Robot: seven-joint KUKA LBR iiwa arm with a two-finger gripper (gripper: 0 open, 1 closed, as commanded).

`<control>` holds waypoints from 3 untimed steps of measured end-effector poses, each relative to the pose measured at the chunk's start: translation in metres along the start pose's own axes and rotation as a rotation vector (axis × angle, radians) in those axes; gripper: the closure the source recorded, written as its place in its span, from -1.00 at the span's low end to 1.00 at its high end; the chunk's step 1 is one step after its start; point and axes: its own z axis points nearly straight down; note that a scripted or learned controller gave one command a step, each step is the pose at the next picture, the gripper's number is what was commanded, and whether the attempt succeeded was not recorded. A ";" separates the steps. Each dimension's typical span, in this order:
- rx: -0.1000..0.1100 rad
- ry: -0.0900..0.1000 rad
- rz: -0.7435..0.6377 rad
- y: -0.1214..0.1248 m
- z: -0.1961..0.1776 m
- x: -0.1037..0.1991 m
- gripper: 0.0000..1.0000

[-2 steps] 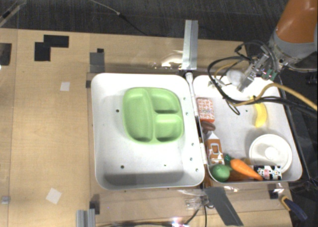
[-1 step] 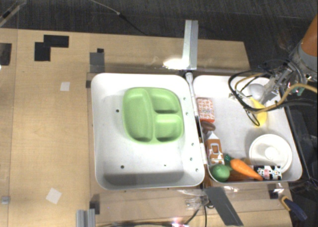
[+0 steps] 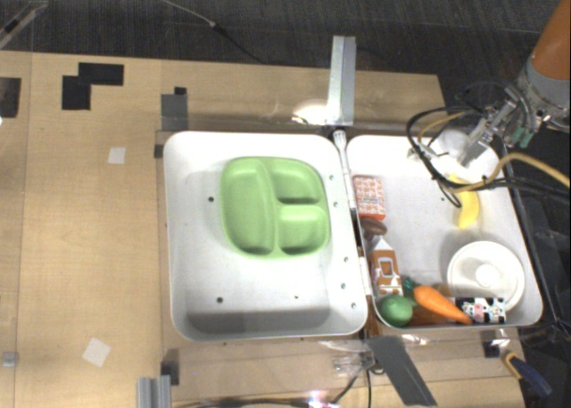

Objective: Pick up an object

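currently the gripper (image 3: 473,143) hangs over the right bin's (image 3: 419,219) far corner, above a banana (image 3: 468,208); cannot tell its state. near edge holds an apple (image 3: 395,310), a carrot (image 3: 439,304) and a white bowl (image 3: 484,272). left bin (image 3: 192,245) carries a green divided plate (image 3: 272,205).
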 end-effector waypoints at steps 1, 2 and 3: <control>-0.004 -0.013 -0.005 0.002 -0.015 -0.002 1.00; -0.007 -0.024 -0.011 0.005 -0.030 -0.004 1.00; 0.000 -0.001 -0.090 0.007 -0.039 0.008 1.00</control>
